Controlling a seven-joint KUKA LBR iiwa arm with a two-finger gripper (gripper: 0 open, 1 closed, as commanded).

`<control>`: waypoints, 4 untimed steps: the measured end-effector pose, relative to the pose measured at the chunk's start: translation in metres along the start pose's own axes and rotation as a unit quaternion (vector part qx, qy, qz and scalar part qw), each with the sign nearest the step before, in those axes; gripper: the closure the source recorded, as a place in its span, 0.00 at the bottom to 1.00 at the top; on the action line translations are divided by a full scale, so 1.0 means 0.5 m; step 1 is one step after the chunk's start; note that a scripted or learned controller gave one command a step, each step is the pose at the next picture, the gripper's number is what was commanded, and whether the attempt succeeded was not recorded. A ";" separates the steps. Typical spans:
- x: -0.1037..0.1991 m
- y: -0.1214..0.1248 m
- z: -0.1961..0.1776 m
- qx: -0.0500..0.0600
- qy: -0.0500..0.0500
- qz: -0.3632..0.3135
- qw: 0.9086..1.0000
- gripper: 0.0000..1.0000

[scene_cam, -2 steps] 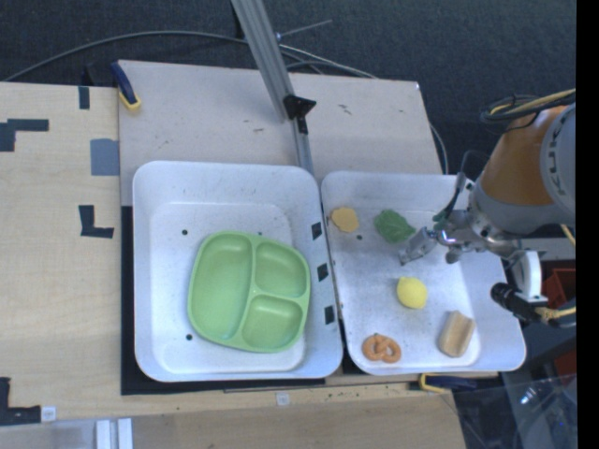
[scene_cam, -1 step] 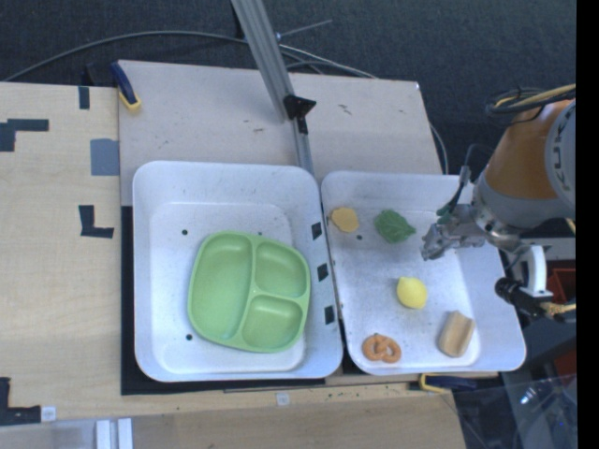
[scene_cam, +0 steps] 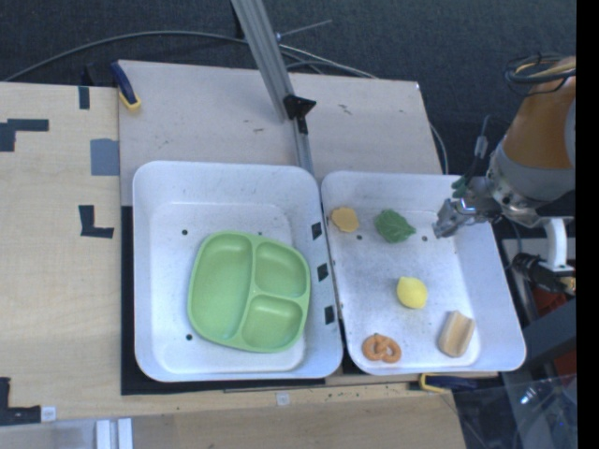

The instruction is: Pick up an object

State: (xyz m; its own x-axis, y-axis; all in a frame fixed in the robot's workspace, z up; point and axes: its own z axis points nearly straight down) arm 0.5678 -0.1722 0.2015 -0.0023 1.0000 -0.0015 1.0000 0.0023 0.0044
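The metal two-finger hand (scene_cam: 447, 221) hovers over the right shallow white plastic bin (scene_cam: 487, 269); its grip state cannot be determined. Nearby lies a crinkled green leafy toy (scene_cam: 394, 225); a smooth yellow lemon-shaped toy (scene_cam: 412, 293) lies farther away.

A matt green plastic plate (scene_cam: 249, 293) lies in a speckled, smooth white plastic bin (scene_cam: 150, 251) on pale wood.
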 end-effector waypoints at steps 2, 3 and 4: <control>0.102 0.021 -0.059 0.003 0.001 -0.002 1.000 1.00; 0.216 0.058 -0.046 0.003 0.001 -0.003 1.000 1.00; 0.315 0.081 -0.028 0.003 0.001 -0.002 1.000 1.00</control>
State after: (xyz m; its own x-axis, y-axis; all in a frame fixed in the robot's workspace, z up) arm 0.6077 -0.0147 0.2157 -0.0070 1.0000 0.0009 1.0000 0.0070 -0.0020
